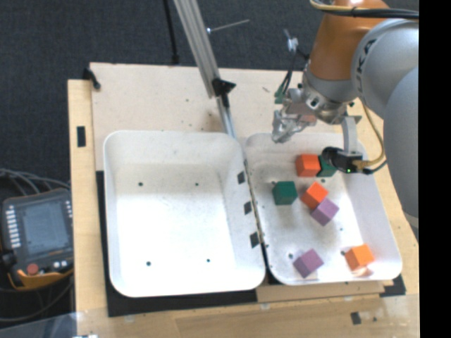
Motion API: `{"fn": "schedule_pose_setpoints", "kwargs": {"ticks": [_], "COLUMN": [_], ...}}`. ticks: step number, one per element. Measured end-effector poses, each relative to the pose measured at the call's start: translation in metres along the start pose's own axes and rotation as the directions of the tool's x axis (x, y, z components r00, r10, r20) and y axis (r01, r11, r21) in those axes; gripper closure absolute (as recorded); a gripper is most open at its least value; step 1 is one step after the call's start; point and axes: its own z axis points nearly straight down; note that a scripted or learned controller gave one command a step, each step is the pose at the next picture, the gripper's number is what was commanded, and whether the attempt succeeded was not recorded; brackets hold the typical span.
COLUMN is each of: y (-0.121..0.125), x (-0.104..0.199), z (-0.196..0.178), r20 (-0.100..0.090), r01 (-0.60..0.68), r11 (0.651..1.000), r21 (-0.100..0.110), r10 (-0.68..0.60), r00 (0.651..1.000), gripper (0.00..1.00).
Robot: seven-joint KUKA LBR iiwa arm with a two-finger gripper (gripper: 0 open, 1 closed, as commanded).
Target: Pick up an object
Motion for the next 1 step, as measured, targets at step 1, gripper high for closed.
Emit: {"fn": "schedule_pose_setpoints", "kwargs": {"ticks": [1], "y": [0.0055], "x": [0.0534], "z": [0.007], "r20": [0.0], "r01": [0.0], "r11": [1.0], "r21": [0.001], "r10": [0.0], "r00": [1.0], "gripper": [1.0]}}
